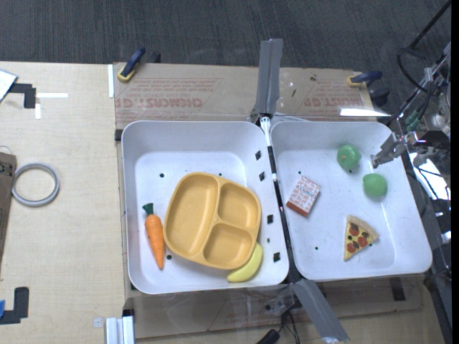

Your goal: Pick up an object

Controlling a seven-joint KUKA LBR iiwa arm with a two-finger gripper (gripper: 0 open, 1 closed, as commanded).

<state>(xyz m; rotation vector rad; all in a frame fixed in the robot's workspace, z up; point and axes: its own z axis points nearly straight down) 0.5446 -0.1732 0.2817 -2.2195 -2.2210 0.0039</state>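
two bins [136, 213] on surface, hand [384, 154] over rt bin's far-right edge.
hand's grip can't be told, nothing seen in it. rt bin: two green balls [375, 185] just beside hand, pizza slice [357, 237], small box [304, 196]. left bin: yellow tray [212, 221], carrot [154, 236], banana [247, 266].

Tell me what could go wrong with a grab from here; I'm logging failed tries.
The gripper sits at the right bin's far right, between two round green items. Being round, either could roll away when touched. They lie close together, so reaching for one may knock the other. The bin wall nearby leaves little room.
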